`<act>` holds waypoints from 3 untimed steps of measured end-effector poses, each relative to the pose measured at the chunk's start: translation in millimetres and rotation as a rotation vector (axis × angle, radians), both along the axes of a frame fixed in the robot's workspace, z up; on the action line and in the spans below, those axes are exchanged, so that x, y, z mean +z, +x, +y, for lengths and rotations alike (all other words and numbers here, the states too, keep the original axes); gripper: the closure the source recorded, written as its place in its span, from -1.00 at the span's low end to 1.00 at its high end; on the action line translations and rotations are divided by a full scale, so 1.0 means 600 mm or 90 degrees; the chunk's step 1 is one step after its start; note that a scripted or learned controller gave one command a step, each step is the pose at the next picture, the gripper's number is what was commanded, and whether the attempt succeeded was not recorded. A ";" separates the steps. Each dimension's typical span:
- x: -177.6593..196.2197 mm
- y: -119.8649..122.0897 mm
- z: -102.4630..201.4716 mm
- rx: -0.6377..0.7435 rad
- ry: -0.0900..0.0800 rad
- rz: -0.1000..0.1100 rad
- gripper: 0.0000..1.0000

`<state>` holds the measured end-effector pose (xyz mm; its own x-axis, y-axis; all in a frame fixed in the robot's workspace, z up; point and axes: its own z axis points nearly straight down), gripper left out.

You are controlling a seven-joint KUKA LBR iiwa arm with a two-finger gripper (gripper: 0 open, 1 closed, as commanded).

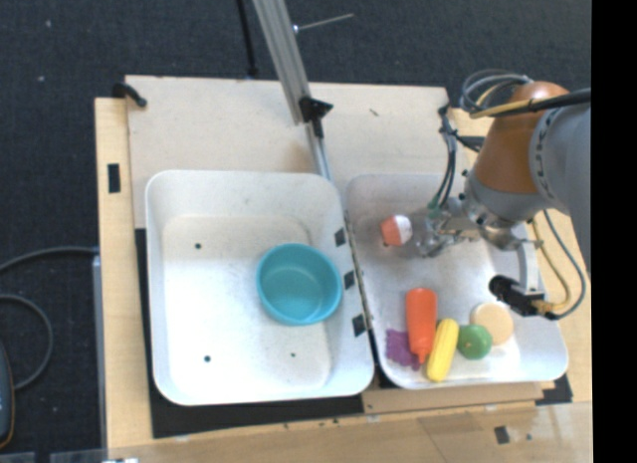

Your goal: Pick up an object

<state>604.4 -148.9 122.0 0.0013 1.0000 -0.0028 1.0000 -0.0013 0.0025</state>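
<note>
Claw (430,243) low in right bin (528,371), beside small orange-white object (396,231); finger opening impossible to tell.

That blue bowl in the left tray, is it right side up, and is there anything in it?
Upright and empty. The blue bowl shows its open mouth to the camera, with bare blue floor inside, in the left bin.

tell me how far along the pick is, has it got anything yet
Done: the arm has reached into the right bin, and the gripper sits low beside the small orange and white object. In hand: nothing shows between its fingers. Left: the grasp and lift. The orange cylinder, yellow piece and green ball lie untouched, and the blue bowl sits in the left bin.
</note>
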 end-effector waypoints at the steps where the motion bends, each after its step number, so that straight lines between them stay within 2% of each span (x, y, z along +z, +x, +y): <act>1: 0.102 0.004 0.012 0.003 0.001 -0.003 1.00; 2: 0.193 0.007 0.010 0.003 0.001 -0.004 1.00; 3: 0.245 0.009 0.009 0.004 0.001 -0.002 1.00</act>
